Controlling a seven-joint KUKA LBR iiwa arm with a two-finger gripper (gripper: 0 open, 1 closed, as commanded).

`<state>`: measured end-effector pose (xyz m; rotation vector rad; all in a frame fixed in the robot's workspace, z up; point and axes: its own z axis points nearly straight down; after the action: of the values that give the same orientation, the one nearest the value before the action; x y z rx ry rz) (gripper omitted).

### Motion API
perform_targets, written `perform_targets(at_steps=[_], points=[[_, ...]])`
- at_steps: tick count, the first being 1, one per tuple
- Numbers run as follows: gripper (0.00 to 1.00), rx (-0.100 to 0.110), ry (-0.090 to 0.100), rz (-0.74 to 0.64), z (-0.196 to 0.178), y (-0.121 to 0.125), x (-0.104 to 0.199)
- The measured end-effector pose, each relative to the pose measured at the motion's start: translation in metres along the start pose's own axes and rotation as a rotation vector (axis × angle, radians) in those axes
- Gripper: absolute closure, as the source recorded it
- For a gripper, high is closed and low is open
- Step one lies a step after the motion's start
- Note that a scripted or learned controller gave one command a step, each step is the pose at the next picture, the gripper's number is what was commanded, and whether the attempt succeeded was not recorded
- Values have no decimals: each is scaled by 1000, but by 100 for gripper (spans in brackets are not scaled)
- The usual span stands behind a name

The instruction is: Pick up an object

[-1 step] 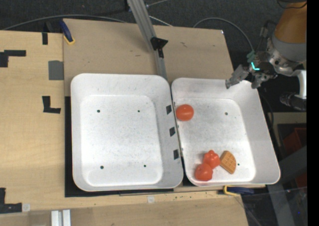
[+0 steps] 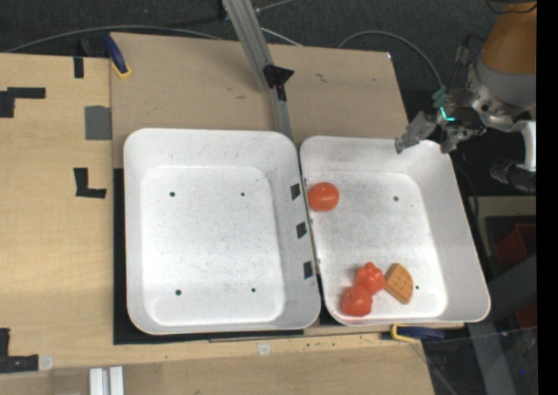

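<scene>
In the right bin (image 2: pixel 436 210) lie a round red-orange fruit (image 2: pixel 323 197) near its left wall, and at the front a red pepper-like piece (image 2: pixel 370 276), a red round piece (image 2: pixel 356 301) touching it, and a tan waffle-like piece (image 2: pixel 399 282). My gripper (image 2: pixel 429 132) hangs over the bin's far right corner, well away from all of these. Its fingers are spread, with nothing between them.
The left bin (image 2: pixel 209 228) sits beside the right one, with black clips along the shared edge. A slanted metal pole (image 2: pixel 253 31) stands behind the bins. The wooden bench (image 2: pixel 52 210) extends to the left, with black tape marks.
</scene>
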<state>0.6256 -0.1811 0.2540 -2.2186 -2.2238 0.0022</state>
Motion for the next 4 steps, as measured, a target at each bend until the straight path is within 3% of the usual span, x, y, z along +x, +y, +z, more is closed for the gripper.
perform_targets(at_steps=[3, 4], points=[[0, 6, 1, 0, 163, 13, 6], [100, 1, 0, -2, 149, 15, 6]])
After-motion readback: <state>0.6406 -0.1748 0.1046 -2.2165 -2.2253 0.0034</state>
